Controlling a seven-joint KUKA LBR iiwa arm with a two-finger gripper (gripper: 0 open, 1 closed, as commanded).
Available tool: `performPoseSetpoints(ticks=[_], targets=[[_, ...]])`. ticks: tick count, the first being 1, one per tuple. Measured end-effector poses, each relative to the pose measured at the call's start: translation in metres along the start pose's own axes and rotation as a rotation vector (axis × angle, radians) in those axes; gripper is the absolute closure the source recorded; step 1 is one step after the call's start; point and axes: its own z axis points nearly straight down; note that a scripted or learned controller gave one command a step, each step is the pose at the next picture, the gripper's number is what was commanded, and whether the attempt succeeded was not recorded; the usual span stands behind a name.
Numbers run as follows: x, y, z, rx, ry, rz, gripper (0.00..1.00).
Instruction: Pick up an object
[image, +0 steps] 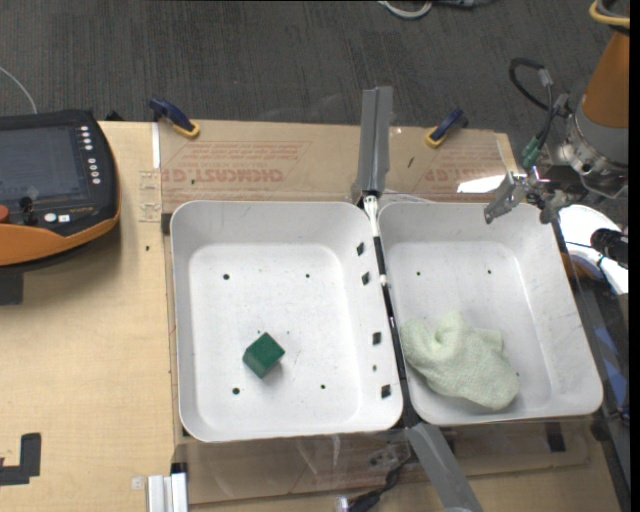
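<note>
Small green cube (264, 354) in left shallow white bin (200, 300); crumpled pale-green cloth (462, 363) in right neighbour; end effector (525, 190) above its far-right corner, finger state indiscernible.

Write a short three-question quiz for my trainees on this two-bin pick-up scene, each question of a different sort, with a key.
1. True or false: the green cube lies in the left bin.
2. Multiple choice: what lies in the right bin? A) a red ball B) a pale crumpled cloth C) a metal spoon
3. Fill in: the end effector hangs over the right bin's far ____ corner.

Key: 1 true; 2 B; 3 right.
</note>
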Motion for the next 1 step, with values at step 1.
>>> performPoseSetpoints(ticks=[1], targets=[[0.0226,-0.0604,0.1176,0.000,0.001,-0.059,0.00]])
